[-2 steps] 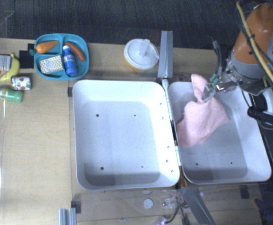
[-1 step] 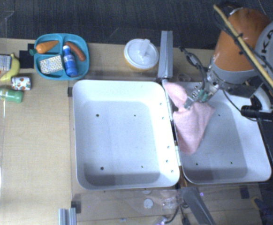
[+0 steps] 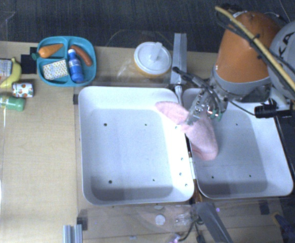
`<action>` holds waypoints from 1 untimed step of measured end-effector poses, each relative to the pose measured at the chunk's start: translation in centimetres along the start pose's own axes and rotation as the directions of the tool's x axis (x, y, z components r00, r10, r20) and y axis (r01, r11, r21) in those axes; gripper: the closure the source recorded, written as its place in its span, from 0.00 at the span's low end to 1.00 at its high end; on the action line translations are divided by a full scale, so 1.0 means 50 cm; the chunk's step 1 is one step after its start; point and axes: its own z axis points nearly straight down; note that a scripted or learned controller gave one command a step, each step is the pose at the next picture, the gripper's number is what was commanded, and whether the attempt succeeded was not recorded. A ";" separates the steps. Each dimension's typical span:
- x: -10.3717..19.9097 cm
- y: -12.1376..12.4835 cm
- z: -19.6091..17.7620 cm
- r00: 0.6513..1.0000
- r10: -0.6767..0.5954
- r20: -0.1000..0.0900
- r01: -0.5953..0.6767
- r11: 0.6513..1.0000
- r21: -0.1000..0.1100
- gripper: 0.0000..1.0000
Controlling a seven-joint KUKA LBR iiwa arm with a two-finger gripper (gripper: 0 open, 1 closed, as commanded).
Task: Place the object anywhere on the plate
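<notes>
Arm point(image 3: 244, 44) reaches in over the right bin point(image 3: 259, 181), orange band uppermost, wrist angled down toward the divide between the two bins.

Claw point(image 3: 197, 114) sits just above the near-left corner region of the right bin, close to the shared rim. Fingers are narrowed down onto a pink cloth point(image 3: 190, 128); the fabric bunches up right at the fingertips, so the claw has a pinch on the cloth, nearly closed around it.

Cloth position: draped across the divide. One end lies in the left bin point(image 3: 132, 186), at its upper right corner; the middle rides over the rims; the larger lobe hangs down-right of the claw into the right bin. The claw is over the cloth's middle, with cloth spreading both left-up and right-down from the pinch point.

Relative to the left bin:
- a teal plate point(image 3: 89, 52) with compartments sits on the worktop point(image 3: 31, 176) beyond the upper left corner, holding toy foods; well apart from the cloth.
- a lidded cup point(image 3: 152, 58) stands just beyond the top edge, toward its right.
- a banana point(image 3: 11, 74), a small can point(image 3: 23, 89) and a green bottle point(image 3: 5, 102) lie further left, near the worktop edge.
</notes>
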 end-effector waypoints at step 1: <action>0.068 0.080 0.023 0.921 -0.388 0.001 0.388 0.921 -0.001 1.00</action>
